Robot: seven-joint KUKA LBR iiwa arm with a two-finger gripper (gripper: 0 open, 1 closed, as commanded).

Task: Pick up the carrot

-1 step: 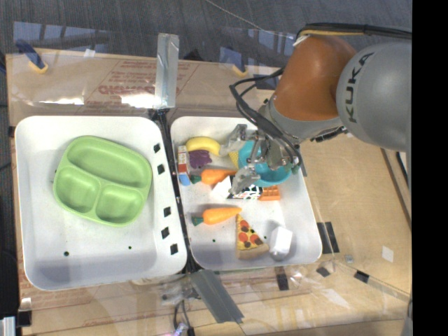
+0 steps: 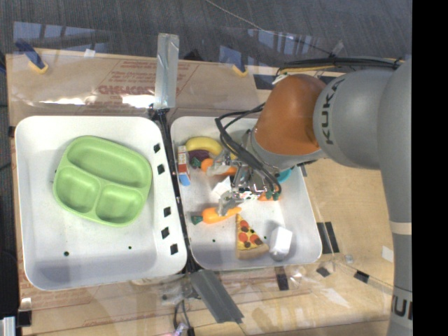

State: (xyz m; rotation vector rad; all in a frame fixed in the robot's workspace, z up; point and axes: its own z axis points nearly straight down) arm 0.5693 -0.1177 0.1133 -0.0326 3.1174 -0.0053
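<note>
While the claw [image 2: 234, 196] is hanging low in the right bin [image 2: 302, 208], I cannot tell its state, because the metal parts and cables are blurring together under the orange wrist. The carrot [image 2: 215, 215] is lying on the bin floor just at the claw's seven o'clock, its orange body running toward three o'clock and its green end pointing toward nine o'clock; the claw's tip is appearing to overlap or touch the carrot's right end, though I cannot say which. Judging from that offset, the grasp is risking catching only the tapered end, so the carrot may be squirting out or pivoting away as the claw closes. The pizza slice [image 2: 248, 238] is sitting just at the carrot's five o'clock, and a push could be shoving one against the other. A white block [image 2: 281, 242] is resting near the pizza slice at its three o'clock. Toward twelve o'clock from the claw, a banana [image 2: 203, 145] and several small coloured toys are crowding together, partly hidden behind the wrist and cables, so their shapes are staying hard to name. The green divided plate [image 2: 103, 180] is sitting in the left bin [image 2: 35, 208], well apart at nine o'clock. The arm is running out of the view at three o'clock.
</note>
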